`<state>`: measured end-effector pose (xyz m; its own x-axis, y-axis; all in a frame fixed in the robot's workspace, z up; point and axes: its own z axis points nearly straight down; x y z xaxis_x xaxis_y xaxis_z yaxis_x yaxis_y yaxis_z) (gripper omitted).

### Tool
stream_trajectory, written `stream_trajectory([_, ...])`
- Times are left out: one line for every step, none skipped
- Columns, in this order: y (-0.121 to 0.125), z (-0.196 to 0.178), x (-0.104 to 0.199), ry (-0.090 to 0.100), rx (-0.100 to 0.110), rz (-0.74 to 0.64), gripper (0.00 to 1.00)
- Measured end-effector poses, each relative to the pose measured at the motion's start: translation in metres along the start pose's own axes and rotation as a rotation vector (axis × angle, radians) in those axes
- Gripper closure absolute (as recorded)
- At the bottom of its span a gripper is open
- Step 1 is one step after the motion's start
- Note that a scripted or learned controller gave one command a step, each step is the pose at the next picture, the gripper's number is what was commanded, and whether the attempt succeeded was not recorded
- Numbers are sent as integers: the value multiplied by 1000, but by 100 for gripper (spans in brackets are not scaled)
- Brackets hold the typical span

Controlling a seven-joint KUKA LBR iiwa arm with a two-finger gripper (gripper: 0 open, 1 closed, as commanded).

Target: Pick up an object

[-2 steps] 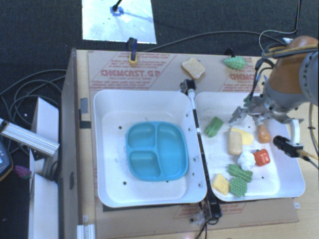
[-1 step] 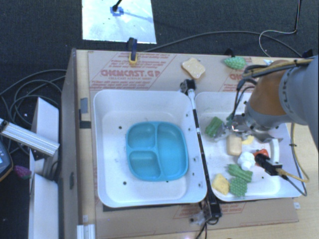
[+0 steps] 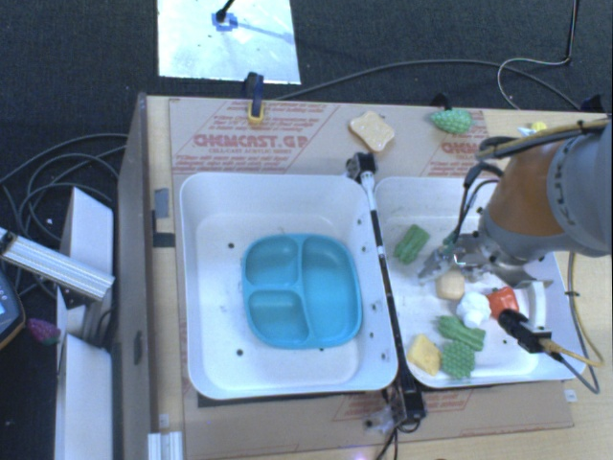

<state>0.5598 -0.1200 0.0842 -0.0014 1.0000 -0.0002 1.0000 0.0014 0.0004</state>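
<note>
white plastic bins sit side by side on the counter (image 3: 287,137), which is covered in brown cardboard with red print. left bin (image 3: 206,257) holds a blue divided plate (image 3: 302,290), flat, roughly centred. right bin (image 3: 421,199) holds the small stuff: green oblong piece (image 3: 413,242) near the upper left of that bin, a pale tan round piece (image 3: 450,285) in the middle, a white piece (image 3: 473,307) just below and right of it, an orange-red piece (image 3: 503,301) beside the white one, a green leafy piece (image 3: 462,333) lower down, a green bumpy piece (image 3: 459,358) and a yellow wedge (image 3: 424,354) near the front edge.

grey arm with orange band (image 3: 536,195) comes in from the right, low over the right bin. hand (image 3: 458,262) sits just above the tan round piece, close to touching it. cannot tell if it is apart or together, too small and dark. nothing visibly clamped in it.

outside the bins on the counter: toast-shaped piece (image 3: 372,130) behind the divider, green bumpy item (image 3: 451,120) behind the right bin, yellow and black clamp (image 3: 255,99) at the back edge.
</note>
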Motion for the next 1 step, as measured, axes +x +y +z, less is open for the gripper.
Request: stream_trajectory([1, -10, 0, 0, -2, -1, 100])
